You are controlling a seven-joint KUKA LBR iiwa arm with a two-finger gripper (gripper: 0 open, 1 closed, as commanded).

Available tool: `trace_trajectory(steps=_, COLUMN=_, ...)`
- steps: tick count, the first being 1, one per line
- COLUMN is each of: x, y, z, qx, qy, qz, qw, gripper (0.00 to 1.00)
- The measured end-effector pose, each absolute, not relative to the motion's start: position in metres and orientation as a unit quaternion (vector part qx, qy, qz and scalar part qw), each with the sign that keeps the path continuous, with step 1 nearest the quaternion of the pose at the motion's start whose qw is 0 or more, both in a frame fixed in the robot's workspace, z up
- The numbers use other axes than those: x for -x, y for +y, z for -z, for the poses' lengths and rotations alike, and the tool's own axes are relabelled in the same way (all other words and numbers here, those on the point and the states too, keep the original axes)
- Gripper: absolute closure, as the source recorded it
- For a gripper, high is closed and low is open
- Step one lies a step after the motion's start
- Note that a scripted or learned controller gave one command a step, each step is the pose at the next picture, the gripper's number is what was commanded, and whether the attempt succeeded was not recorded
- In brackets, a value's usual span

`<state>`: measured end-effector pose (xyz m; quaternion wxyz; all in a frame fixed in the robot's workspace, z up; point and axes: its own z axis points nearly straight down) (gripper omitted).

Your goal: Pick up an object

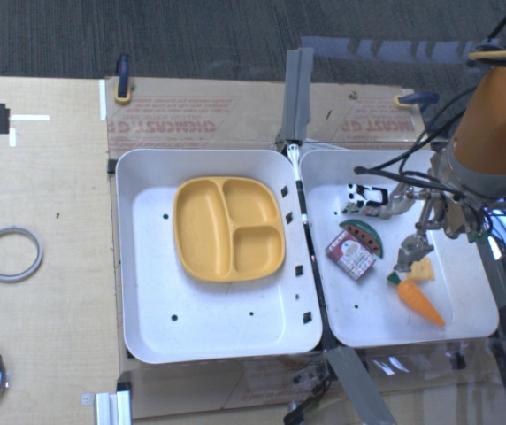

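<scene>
Seemingly touching cheese wedge, gripper crowds carrot, packet.

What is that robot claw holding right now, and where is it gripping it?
It cannot be told. The gripper hangs right above the yellow cheese wedge, beside the carrot.

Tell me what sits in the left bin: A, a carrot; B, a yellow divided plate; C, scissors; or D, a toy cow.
B: the yellow plate lies alone in the left bin, while the carrot and cow are in the right bin.
</scene>
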<state>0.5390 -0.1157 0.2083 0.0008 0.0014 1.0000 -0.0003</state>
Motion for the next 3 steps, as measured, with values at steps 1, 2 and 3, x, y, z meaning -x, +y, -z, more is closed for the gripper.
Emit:
trace_trajectory(steps=1, x=-0.552, y=-0.104, z=-0.205, qx=0.032, qy=0.999, qz=0.0003, qw=0.002, gripper=0.00)
trace_trajectory(steps=2, x=-0.600, y=-0.149, z=-0.202, qx=-0.114, qy=0.993, qz=0.0004, qw=0.002, gripper=0.00)
trace_trajectory(steps=3, x=-0.611, y=-0.155, z=-0.119, qx=-0.245, qy=0.970, qz=0.0001, qw=0.013, gripper=0.00)
